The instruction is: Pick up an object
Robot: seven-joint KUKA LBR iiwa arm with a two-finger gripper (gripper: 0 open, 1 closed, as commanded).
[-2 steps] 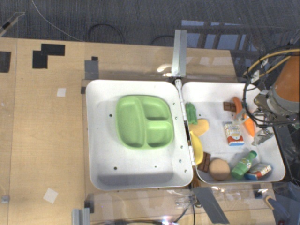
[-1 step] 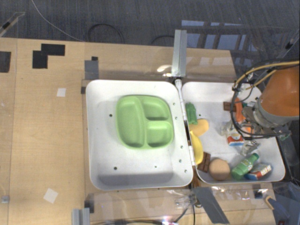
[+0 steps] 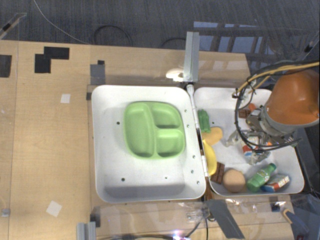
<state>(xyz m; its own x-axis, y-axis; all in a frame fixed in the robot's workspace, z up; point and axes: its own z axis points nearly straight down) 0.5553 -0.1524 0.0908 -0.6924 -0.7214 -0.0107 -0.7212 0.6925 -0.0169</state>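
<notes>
Objects (image 3: pixel 235 180) crowd the right bin (image 3: pixel 220 96); pincer (image 3: pixel 256 151) state: cannot tell.

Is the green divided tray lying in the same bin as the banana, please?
No, the green divided tray lies alone in the left bin, while the banana lies in the right bin among other items.

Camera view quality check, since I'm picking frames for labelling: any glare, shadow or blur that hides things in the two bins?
Camera view: lighting is even and focus sharp on the green sectioned plastic tray in the left white bin; soft shadow along that bin's near wall; in the right white bin the grey arm with the orange band and its cables cover the gripper, and small items beneath look cluttered.
</notes>
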